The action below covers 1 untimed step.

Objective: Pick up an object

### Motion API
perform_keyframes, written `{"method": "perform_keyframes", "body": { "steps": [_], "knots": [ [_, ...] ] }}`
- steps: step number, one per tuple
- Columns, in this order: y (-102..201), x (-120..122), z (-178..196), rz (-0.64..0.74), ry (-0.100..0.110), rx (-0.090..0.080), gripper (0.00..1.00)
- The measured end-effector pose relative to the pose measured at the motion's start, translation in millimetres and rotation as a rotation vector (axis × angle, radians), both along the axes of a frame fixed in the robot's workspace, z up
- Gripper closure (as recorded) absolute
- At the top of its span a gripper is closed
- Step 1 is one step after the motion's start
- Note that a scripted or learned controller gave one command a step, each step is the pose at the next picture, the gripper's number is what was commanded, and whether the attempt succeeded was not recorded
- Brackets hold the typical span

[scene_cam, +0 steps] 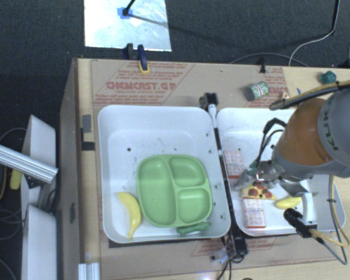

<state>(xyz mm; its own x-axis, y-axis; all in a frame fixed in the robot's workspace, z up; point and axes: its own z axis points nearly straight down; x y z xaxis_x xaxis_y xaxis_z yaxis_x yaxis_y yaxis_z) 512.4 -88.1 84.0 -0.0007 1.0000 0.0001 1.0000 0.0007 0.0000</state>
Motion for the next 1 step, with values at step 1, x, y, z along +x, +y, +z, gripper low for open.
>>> {"method": "perform_keyframes", "body": {
  "steps": [1],
  "knots": [
    [0.1,2.0,11.8,0.0,-0.006,0.0,1.0]
  ]
}}
